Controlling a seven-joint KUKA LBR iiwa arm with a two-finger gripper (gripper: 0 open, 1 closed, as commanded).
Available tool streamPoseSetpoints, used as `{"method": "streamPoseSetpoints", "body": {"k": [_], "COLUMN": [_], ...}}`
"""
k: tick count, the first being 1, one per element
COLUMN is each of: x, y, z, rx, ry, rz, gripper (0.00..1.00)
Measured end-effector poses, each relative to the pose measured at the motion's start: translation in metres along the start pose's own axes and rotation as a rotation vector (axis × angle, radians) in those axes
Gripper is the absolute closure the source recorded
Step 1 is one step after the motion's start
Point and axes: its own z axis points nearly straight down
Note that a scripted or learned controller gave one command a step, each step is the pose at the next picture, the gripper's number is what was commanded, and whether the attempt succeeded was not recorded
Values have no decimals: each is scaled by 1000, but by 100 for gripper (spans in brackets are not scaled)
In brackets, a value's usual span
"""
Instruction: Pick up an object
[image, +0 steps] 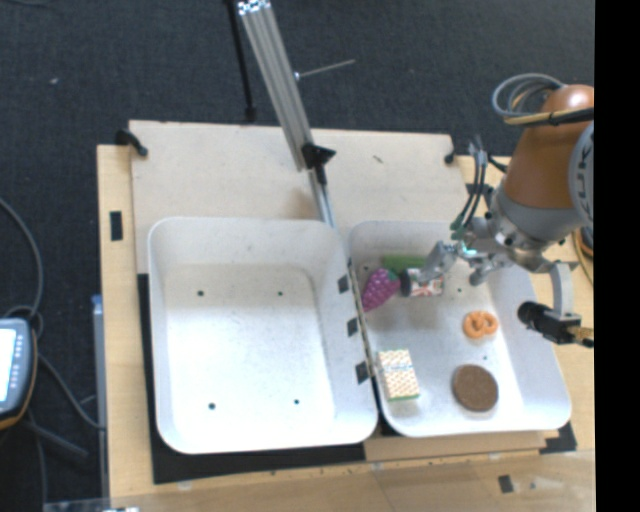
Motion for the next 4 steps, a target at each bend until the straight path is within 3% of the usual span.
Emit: {"method": "streamPoseSetpoints", "body": {"k": [1, 3, 4], "x": [0, -7, -7], "y": [1, -5, -4], "z": [-3, 111, 97], "rx": [-5, 0, -8], "ry": [-1, -3, -1], "rz": [0, 5, 12], "gripper": [0, 0, 100]}}
